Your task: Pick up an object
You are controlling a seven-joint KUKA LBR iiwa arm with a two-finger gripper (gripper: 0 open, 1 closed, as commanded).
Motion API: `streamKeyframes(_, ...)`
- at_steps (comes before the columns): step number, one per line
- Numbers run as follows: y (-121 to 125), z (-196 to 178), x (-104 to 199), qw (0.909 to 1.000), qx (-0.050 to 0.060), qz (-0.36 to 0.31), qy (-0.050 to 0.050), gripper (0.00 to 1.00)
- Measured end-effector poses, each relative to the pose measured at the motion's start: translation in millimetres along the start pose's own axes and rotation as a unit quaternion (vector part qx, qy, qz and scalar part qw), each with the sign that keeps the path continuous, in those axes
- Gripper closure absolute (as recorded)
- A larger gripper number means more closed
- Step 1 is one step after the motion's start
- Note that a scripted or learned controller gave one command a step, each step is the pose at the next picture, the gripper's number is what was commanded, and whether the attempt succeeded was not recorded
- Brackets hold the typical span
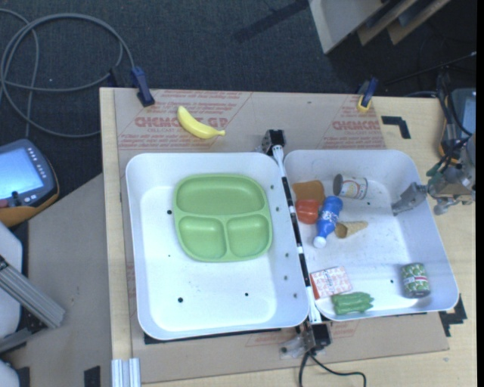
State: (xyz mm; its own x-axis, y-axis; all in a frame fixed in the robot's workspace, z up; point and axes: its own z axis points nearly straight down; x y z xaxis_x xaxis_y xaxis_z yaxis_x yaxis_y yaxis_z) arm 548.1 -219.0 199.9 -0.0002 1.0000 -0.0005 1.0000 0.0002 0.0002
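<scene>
Claw [408,199] at right bin's [378,160] right rim; can [350,186] well left.

The arm's tool [412,198] reaches in low from the right edge, pointing left.

Dark carpeted floor [227,45] all round here, a grey cable [45,34] looping across it at top left. The pale wooden table [113,227] carries a printed cardboard sheet [249,113], pinned by two blue clamps [141,85] at its far edge. A lit screen device [23,175] sits left, light wooden furniture [378,23] top right
</scene>
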Motion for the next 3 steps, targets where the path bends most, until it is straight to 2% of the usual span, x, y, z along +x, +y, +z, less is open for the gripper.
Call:
streamKeyframes(1,14,44,73,1.0000,0.001,0.000,0.001,0.00)
streamKeyframes(2,7,116,113,1.0000,0.001,0.000,0.001,0.00)
streamKeyframes(3,99,117,43,1.0000,0.009,0.003,0.000,0.00)
